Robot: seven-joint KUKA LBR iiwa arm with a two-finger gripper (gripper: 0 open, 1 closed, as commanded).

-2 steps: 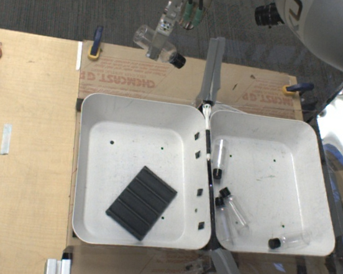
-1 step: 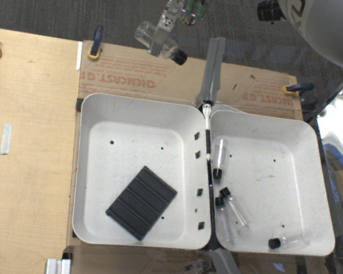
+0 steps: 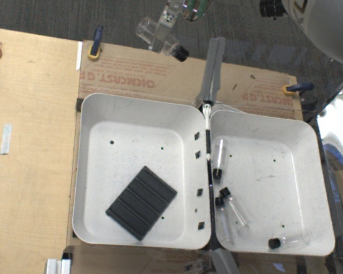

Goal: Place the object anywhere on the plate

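Your gripper (image 3: 169,15) is hanging high above the far edge of the bench, clamping a clear tube (image 3: 155,36) with a black cap that is dangling just under its fingers. Well below it and nearer you, the dark plate (image 3: 142,202) is lying in the left bin (image 3: 94,154). Bring it straight over the plate's middle, sinking low before letting go, so the tube isn't rolling off.

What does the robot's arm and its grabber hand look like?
The arm is big, round and smooth grey, with a dark letter-like marking near the picture's top edge. The gripper is small, made of pale see-through plastic, with green and dark cables running into its top and a little black piece beside it.
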